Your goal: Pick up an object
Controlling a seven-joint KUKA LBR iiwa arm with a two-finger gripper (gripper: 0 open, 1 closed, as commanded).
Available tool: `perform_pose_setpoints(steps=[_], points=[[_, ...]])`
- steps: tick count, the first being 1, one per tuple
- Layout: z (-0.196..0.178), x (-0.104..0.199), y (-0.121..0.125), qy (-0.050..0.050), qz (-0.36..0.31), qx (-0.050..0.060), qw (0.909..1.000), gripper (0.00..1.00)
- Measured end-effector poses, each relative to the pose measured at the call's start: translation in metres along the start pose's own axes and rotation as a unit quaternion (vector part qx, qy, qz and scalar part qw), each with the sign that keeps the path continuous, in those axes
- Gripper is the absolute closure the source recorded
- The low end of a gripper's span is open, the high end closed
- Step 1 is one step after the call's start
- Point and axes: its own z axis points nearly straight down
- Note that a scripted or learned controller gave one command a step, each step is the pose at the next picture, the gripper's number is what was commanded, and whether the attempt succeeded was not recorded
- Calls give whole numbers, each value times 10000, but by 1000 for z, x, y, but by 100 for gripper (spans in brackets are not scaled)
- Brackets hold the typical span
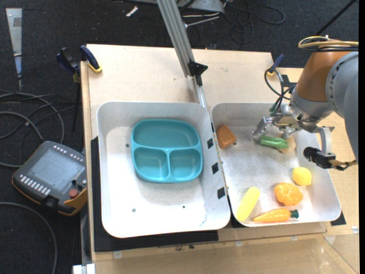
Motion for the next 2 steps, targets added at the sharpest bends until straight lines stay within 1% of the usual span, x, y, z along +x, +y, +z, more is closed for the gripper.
perform_pose_setpoints(steps=[1, 2], points=[[-15, 0, 2, -8, -1, -35, 10000, 100], [-63, -1, 13, -2, 9, -31, 10000, 100]])
